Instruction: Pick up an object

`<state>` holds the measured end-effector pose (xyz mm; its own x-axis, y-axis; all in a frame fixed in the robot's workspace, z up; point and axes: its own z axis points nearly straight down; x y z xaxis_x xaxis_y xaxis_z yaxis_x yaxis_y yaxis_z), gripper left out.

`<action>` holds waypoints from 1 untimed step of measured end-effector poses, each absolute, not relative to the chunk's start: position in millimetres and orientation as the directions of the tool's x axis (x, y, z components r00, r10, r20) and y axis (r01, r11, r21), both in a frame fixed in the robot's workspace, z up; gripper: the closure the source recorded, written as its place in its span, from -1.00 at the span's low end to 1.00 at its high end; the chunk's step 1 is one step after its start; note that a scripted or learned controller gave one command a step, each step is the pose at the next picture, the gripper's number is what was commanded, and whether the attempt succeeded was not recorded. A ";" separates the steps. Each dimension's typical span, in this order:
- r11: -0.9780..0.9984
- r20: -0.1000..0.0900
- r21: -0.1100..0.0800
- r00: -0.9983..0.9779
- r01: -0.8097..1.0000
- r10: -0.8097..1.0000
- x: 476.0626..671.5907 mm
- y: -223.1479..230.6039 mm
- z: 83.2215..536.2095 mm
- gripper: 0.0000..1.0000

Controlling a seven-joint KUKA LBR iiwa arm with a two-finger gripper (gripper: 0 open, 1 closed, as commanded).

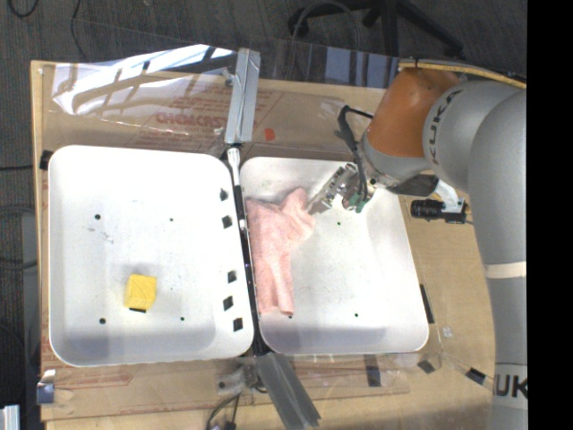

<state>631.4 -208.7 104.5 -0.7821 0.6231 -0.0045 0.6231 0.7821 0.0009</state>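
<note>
Cloth beside claw; right bin

end effector fingers blurred, arm cut off at bottom edge

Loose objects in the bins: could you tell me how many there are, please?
2. A yellow block lies low in the left bin. A pink cloth lies along the right bin's left side, by the gripper. The cloth could hide something.

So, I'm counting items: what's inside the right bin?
A pink cloth lies along the right bin's left wall, with the gripper at its top corner. Anything beneath the cloth is hidden.
</note>
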 end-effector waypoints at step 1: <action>0.633 -0.003 0.001 -0.633 0.774 0.774 636.4 -210.7 220.6 1.00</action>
<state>636.4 -210.7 220.6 -0.6327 0.7744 -0.0033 0.7744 0.6327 0.0012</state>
